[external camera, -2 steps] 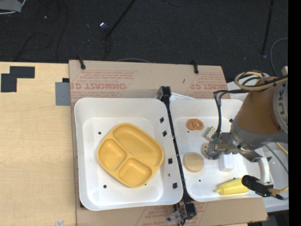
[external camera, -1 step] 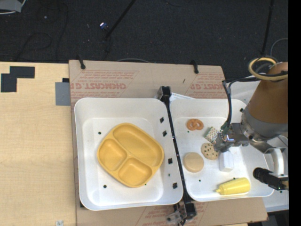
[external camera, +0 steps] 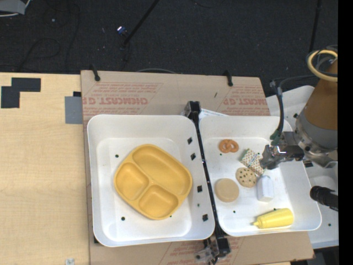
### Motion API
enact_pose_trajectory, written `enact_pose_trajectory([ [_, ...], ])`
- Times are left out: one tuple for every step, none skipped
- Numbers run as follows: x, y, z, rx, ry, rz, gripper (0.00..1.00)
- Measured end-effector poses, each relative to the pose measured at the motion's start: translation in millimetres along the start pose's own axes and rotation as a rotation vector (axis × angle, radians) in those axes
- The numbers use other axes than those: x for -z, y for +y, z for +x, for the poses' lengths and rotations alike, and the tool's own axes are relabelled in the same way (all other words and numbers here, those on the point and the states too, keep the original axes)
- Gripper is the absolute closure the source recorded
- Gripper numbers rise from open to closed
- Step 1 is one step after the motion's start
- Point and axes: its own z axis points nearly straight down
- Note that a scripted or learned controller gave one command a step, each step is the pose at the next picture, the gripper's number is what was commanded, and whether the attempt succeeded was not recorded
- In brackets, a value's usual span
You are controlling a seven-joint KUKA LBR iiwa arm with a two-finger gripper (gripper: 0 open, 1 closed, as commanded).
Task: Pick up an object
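In the right bin (external camera: 309,217) lie a small pretzel (external camera: 228,146), a checkered wrapper piece (external camera: 251,159), a chocolate-chip cookie (external camera: 246,176), a round tan disc (external camera: 226,190), a white block (external camera: 265,187) and a yellow mustard bottle (external camera: 274,218). My gripper (external camera: 270,160) hangs low over the bin's right half, just right of the checkered piece and above the white block. Nothing shows between its fingers from this angle.
The left bin (external camera: 102,139) holds a yellow three-compartment plate (external camera: 153,180). A black divider (external camera: 201,170) runs between the bins. The grey and orange arm (external camera: 322,109) fills the right side. Cardboard lies under both bins.
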Motion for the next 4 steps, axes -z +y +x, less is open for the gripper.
enact_pose_trajectory([
  [1, 11, 52, 0.004, 0.002, 0.005, 1.0],
  [0, 18, 102, 0.003, 0.001, 0.006, 1.0],
  [-10, 14, 154, 0.003, 0.002, 0.008, 1.0],
  [-35, 25, 202, 0.003, 0.001, 0.01, 1.0],
])
